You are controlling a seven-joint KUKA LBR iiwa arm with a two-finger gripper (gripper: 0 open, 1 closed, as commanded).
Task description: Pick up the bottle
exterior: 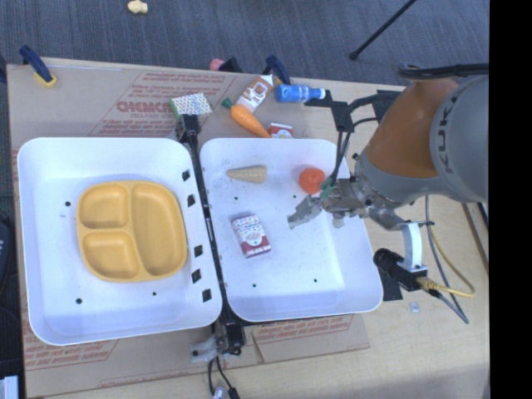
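Camera view: the gripper (306, 212) hung over the right bin (353, 293), low above its floor near the right-hand wall. I could not tell whether it was spread or pressed together, and nothing was seen in it.

No bottle lay in either bin. The likely task objects sat outside, on the cardboard behind the right bin: a blue bottle (293, 94) lying on its side, and just beside it a white bottle with an orange label (254, 94), also tipped over. Which one was meant I could not say. Judgement: the arm was placed over the bin, well apart from both, so the pick was not yet begun.

Right bin contents: a tan cone-shaped piece (248, 174), an orange-red ball (312, 179) near the gripper, and a small red-and-white packet (251, 235) flat on the floor. An orange carrot (248, 121) rested outside, near the rear rim.

Left bin (33, 248): one yellow divided tray (131, 229), lying flat at centre, its three compartments bare.
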